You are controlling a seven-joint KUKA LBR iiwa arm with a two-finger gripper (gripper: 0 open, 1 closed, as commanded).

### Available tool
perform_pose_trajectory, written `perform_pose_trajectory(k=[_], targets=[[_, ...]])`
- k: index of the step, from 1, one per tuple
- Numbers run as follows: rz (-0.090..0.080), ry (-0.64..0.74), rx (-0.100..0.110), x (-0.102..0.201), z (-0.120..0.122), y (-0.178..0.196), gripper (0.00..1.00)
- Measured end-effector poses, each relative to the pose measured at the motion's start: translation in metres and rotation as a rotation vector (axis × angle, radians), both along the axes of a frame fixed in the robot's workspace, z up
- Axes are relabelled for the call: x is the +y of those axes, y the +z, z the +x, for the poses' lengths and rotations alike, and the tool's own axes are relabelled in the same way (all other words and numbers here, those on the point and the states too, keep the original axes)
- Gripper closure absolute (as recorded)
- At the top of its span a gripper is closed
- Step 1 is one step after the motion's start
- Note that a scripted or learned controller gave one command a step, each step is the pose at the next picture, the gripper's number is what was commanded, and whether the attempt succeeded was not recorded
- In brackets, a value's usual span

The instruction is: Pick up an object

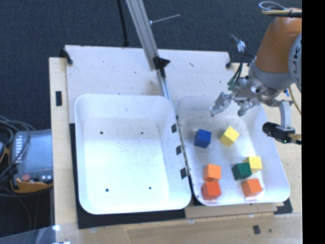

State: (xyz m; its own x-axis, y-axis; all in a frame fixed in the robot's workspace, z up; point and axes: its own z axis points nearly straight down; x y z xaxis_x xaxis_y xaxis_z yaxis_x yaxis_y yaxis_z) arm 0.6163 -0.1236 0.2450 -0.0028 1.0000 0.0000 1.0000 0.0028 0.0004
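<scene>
Worktop (117, 67): pale wooden board, speckled, set on dark carpeted floor (61, 14); a slanted aluminium rail (143, 29) is mounted across its rear. A grey control box (33, 159) with cables is seen off the worktop's left edge. Left bin (84, 111): shallow, white, with faint specks on its base. Right bin (277, 169): shallow, white, seven cubes held inside. Blue cube (202, 138) is placed toward the bin's left wall, upper middle; yellow cube (229, 135) is set just beside it to the right, apart. Orange cube (213, 172) and a second orange cube (211, 189) are stacked in line near the front left, touching or nearly so. Green cube (241, 171) is found right of centre, with a small yellow cube (255, 162) touching its upper right corner. Third orange cube (251, 187) is located at the front right, just below the green one. Gripper (231, 105): carried by the grey and orange arm (277, 50) reaching in from the right, held over the rear of the right bin, above the yellow cube; its fingers (220, 105) are seen spread apart, with nothing between them.
</scene>
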Motion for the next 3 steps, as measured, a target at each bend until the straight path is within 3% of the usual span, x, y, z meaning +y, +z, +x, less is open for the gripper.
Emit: perform_pose_trajectory(k=[1,3], targets=[[0.0,-0.001,0.0,0.0,0.0,0.0,0.0],[-0.001,-0.007,0.004,-0.005,-0.002,-0.088,0.0]])
